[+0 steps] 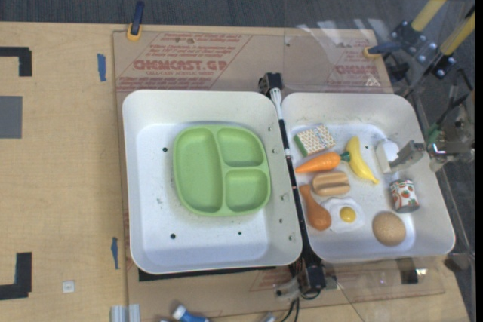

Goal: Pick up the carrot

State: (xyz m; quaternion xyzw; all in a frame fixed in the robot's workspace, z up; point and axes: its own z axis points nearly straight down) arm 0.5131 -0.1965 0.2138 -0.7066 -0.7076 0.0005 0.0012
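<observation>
The carrot (318, 162) is lying in the right bin (434, 234), near its left wall, with its green top pointing right toward a banana (361, 160). A checkered block (315, 138) is sitting just above it and a hot dog (330, 183) just below. Farther down, a drumstick (315, 211) and a fried egg (346, 216) are resting side by side, with a brown potato (389, 228) and a small can (404, 194) toward the bin's right side. The jaws (400, 155) are hovering at the right of this bin, apart from the carrot and beyond the banana; whether they are wide or narrow cannot be told here. In the left bin (143, 162), a green divided plate (222, 170) is sitting alone. Both bins are resting on the cardboard-covered tabletop (60, 185).
</observation>
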